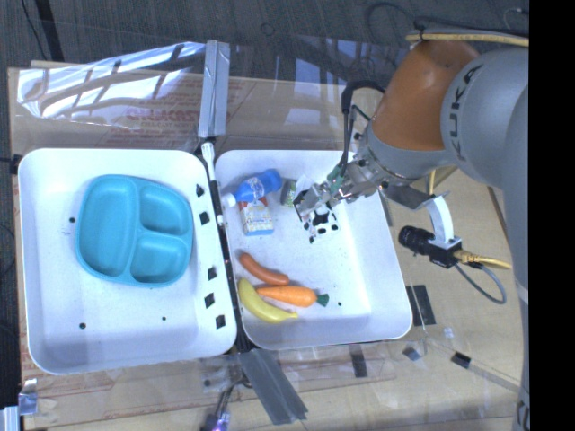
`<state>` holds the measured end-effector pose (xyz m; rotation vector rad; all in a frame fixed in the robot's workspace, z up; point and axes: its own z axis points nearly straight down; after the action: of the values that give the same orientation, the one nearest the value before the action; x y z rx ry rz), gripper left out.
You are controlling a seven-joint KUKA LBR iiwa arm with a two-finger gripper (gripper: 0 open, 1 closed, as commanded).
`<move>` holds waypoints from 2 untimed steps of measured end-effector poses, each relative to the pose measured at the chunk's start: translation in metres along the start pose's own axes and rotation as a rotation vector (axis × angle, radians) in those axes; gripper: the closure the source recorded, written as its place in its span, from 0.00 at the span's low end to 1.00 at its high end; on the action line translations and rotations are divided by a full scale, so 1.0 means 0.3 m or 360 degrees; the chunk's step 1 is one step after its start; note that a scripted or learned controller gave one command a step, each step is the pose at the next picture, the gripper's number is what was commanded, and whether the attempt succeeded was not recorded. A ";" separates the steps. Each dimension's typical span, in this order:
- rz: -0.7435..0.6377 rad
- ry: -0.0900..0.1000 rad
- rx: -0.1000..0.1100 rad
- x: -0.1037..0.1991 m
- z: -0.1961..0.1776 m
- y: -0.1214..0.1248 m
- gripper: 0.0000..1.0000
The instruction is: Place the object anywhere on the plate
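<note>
We're over the right bin (382, 277) with the gripper (314, 212), and we can't tell how it is set from up here. Nothing shows in its grasp. Just beside it lie the bottle (256, 188) and a small carton (258, 218); nearer the front sit the sausage (262, 268), carrot (289, 294) and banana (260, 304). The blue plate (135, 230) waits bare in the left bin (45, 330), so the task looks barely begun: pick, carry, place all remain. The 2 bins rest on a wooden bench (467, 330), dark carpet (269, 7) beyond.
</note>
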<state>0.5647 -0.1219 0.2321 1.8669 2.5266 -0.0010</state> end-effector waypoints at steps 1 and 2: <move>-0.0268 0.0000 0.0001 0.139 0.003 0.143 1.00; -0.0591 -0.0001 -0.0001 0.316 -0.030 0.275 1.00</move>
<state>0.6157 -0.0070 0.2410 1.3676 2.8273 -0.0006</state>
